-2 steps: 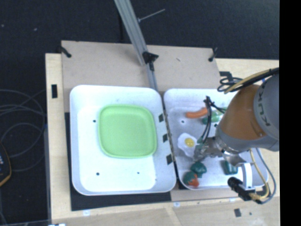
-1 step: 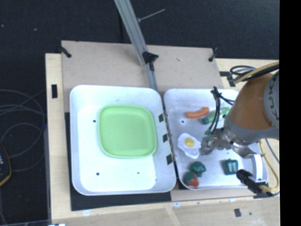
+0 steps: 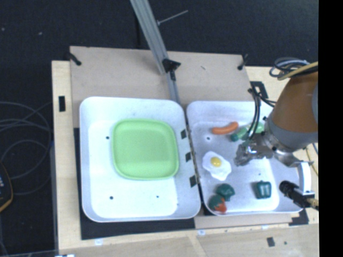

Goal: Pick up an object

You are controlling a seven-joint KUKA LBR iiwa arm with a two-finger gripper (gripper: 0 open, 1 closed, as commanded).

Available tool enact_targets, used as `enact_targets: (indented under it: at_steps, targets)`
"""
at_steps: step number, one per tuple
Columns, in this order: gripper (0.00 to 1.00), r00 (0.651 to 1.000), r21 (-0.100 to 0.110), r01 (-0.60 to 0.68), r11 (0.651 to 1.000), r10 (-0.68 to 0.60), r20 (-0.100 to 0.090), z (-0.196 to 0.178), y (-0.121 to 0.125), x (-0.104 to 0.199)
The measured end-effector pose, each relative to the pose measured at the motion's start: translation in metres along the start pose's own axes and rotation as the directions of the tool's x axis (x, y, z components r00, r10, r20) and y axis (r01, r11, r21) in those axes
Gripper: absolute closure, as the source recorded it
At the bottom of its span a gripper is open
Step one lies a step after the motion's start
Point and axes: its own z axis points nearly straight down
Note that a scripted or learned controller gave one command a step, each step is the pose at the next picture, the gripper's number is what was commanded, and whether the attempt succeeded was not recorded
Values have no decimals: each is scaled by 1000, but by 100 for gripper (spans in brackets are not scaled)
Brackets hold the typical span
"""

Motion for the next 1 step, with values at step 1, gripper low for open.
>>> enact_targets:
  at_steps: [1]
  targets:
    - [100, 1000, 0, 0, 1000, 0, 0, -47, 10, 0]
